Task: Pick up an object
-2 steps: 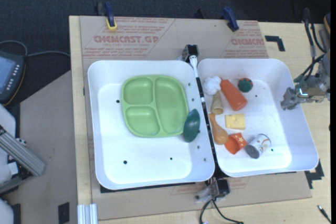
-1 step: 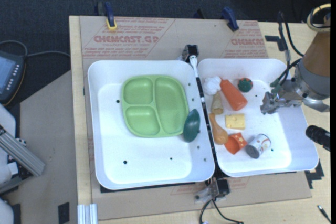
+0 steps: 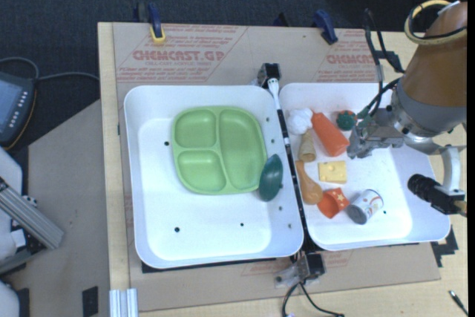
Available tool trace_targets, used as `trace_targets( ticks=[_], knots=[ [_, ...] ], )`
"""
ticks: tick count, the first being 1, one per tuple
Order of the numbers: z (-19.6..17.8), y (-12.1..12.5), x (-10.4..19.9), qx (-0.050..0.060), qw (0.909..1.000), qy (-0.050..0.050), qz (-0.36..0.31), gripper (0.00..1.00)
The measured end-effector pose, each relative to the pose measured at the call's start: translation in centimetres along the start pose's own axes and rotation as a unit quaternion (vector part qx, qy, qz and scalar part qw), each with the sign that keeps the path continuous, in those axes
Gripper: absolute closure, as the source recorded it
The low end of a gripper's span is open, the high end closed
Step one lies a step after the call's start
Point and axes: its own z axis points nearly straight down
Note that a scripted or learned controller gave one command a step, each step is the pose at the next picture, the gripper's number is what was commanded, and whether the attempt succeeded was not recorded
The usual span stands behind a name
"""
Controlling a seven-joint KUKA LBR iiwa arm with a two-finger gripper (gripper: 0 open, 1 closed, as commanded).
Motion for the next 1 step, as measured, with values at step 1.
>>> trace_targets(
  ticks=[1],
  knots=[
    [-0.94, -0.02, 5.24, -0.001, 1.0, 0.0, 0.0, 1.0]
  ],
)
